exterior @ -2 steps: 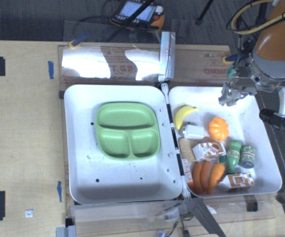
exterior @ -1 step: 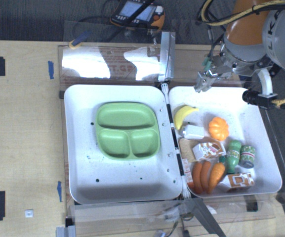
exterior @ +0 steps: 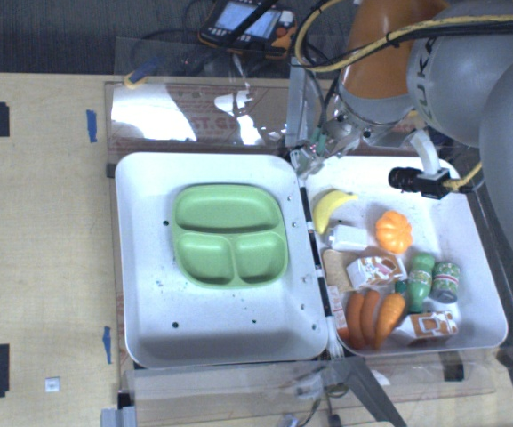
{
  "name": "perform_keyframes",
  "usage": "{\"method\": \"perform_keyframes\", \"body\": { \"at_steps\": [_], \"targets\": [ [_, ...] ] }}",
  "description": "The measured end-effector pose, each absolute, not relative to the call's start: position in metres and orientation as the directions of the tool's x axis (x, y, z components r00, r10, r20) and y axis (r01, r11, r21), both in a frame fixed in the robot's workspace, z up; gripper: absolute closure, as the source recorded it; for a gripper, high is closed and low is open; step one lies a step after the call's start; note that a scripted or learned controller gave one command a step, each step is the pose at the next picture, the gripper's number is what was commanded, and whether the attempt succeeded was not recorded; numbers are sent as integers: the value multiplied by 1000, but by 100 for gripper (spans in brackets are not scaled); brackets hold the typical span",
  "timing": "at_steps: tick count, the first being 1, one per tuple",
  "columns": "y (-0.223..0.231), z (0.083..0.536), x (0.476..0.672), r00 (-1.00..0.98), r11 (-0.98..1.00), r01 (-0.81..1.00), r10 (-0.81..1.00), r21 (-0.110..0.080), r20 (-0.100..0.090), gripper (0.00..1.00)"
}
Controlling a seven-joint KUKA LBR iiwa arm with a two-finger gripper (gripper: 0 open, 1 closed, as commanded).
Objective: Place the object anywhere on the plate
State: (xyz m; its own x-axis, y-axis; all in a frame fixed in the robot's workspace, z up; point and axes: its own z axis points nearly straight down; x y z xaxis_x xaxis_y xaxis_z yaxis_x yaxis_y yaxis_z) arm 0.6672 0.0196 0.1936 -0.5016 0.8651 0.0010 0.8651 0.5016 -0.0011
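Two white bins sit side by side — the left bin (exterior: 140, 327) and the right bin (exterior: 478, 265). The left one bears one green plate (exterior: 230, 234) with three compartments. The right one holds one banana (exterior: 327, 208), one small orange pumpkin (exterior: 394, 230), two carrots (exterior: 373, 317), two green cans (exterior: 434, 278) and at least two small cartons (exterior: 373, 271) — their exact number is hard to tell.
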Motion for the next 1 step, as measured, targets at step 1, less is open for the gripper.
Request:
{"method": "perform_keyframes", "body": {
  "at_steps": [1],
  "targets": [
    [47,231,585,-608,608,794,794,-1,1,100]
  ]
}}
